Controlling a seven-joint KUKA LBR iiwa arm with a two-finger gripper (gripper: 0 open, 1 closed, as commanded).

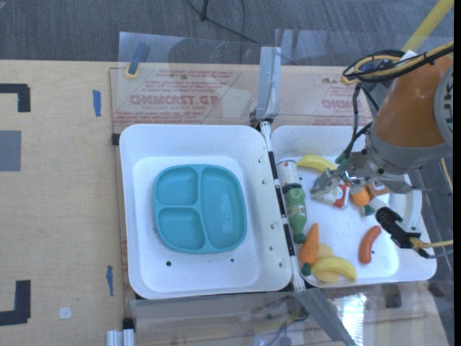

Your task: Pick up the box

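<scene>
The box (pixel 341 197) is a small white and red carton lying in the middle of the right bin (pixel 414 265). My gripper (pixel 328 186) hangs low over the bin, right at the box's left edge, and seems to touch it. The arm's grey wrist and orange band come in from the upper right and hide the bin's far right corner. An orange toy (pixel 360 195) lies right against the box on its right side.
The right bin also holds a banana (pixel 315 163) at the back, a green bottle (pixel 295 206), a carrot (pixel 310 245), a second banana (pixel 335 268) and a red sausage (pixel 368 244). A teal divided plate (pixel 200 208) lies in the left bin (pixel 137 164).
</scene>
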